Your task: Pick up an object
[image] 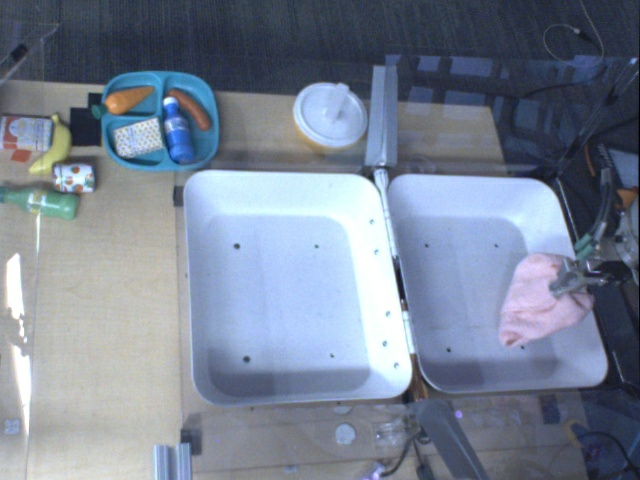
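Camera view, nearest edge first: at the bottom of the frame, below the seam between the two bins, a few small fittings and a grey bar lie on the counter [100, 368], too small and dim to identify. Just above them sit the left bin [285, 283] and the right bin [480, 238], touching along their inner walls. The left bin's floor is bare apart from a few dark dots. In the right bin, a pink cloth [538, 313] lies crumpled against the right wall, soft and folded, pale pink with darker creases, its lower end trailing toward the near corner. The gripper [572, 280] reaches in over that right wall and meets the cloth's upper right edge; the arm behind it is cut off by the frame edge and blends into dark cables. How the jaws stand I cannot tell: they are small and blurred against the cloth, and whether any fabric sits between them is unclear.

Farther back, left of the bins, a green bottle [40, 203], a small can [73, 177], a banana [52, 146] and a small carton [25, 133] lie on the counter. Beyond them a blue divided tray [205, 118] holds a carrot-like piece, a blue bottle, a sausage-like piece and a pale patterned item. A white lidded cup [330, 115] stands behind the bins.
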### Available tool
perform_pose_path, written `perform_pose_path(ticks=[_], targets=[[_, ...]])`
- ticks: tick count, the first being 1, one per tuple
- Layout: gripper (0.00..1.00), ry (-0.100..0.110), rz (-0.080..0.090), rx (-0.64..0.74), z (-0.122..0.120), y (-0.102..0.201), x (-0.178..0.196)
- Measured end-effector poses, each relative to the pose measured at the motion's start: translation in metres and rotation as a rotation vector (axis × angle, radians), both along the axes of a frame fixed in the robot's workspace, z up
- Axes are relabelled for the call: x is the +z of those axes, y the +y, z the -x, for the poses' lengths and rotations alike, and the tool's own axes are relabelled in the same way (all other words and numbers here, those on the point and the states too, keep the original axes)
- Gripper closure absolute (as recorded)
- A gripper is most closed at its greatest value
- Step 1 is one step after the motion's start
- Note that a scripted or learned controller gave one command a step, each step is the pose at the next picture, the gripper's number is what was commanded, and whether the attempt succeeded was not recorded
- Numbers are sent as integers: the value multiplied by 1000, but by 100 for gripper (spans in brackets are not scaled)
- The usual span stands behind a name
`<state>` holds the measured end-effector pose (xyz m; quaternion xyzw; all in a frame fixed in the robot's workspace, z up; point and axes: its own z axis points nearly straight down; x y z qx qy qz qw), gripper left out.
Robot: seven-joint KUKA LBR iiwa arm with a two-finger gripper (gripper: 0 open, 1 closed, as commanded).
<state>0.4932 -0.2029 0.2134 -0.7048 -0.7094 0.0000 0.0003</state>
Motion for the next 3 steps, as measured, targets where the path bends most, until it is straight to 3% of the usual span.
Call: perform_pose_path(ticks=[1,2,3], targets=[[0,-2,2,-137,-26,-2,63],[0,2,0,-253,7,12,-24],[0,-23,5,-115,-10,69,-112]])
